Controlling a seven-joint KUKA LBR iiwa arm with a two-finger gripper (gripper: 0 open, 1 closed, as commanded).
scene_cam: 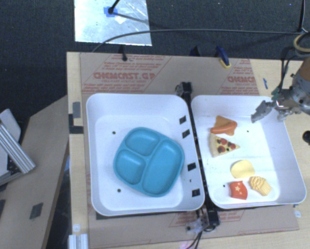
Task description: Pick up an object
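Observation:
The right bin (284,139) holds several toy foods: an orange piece (224,124), a pizza slice (222,145), a pale yellow round piece (242,168), a red piece with a star (238,190) and a ridged yellow piece (260,184). My gripper (270,112) hangs over the bin's far right corner, up and to the right of the orange piece. It is open, its fingers (258,113) spread apart with nothing between them.
A blue divided plate (148,161) lies in the left bin (100,139). A black clip strip (190,139) runs along the wall between the bins. Cables (290,61) hang near the arm at the right edge.

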